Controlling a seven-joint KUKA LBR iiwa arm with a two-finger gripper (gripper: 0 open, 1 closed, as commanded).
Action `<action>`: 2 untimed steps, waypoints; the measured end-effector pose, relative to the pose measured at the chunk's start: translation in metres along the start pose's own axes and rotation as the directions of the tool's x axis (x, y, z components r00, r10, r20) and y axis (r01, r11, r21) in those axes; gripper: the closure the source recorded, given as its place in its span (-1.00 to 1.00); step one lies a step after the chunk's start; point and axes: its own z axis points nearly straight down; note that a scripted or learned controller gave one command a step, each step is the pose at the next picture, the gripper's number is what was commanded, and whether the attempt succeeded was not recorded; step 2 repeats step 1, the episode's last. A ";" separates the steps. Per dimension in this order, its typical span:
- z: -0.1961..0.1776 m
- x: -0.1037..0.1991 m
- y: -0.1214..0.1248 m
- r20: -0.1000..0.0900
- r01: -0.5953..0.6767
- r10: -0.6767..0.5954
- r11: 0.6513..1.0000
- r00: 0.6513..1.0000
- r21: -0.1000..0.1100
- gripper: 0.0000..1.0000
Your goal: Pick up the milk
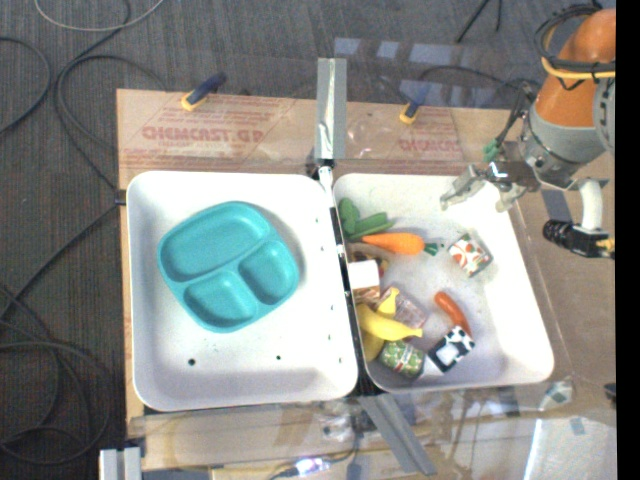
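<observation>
**Milk Waits at the Front of the Right Bin**

Closest to the front, in the right bin (535,353), sits the milk (452,348). It is a small carton with black and white cow spots. It lies tilted near the front wall, just beside a green can (400,358). Nothing rests on top of it, so I think it can be grabbed from above.

A little further back lie yellow bananas (380,325), a small red pepper (452,311) and a white block (362,274) against the left wall. Then come one orange carrot (393,242), one green vegetable (358,219) and one little box with red on it (468,255). The toys are crowded to the left and front, maybe because they were dumped in a pile. That is one milk, one can, one carrot and one pepper.

Next door, the left bin (150,368) holds one teal plate (231,264) with three parts. It sits alone in the middle.

Far at the back, the gripper (482,184) hangs over the back edge of the right bin. Its two fingers (456,192) are spread wide and hold nothing. It is well apart from the milk. I think it must come forward and drop down to reach the carton. The can so close beside it could get in the way.

There are two bins and one arm.
</observation>
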 end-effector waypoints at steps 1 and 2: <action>0.106 -0.026 -0.076 -0.007 -0.018 0.018 1.000 1.000 -0.002 -1.00; 0.106 -0.026 -0.076 -0.007 -0.018 0.018 1.000 1.000 -0.002 -1.00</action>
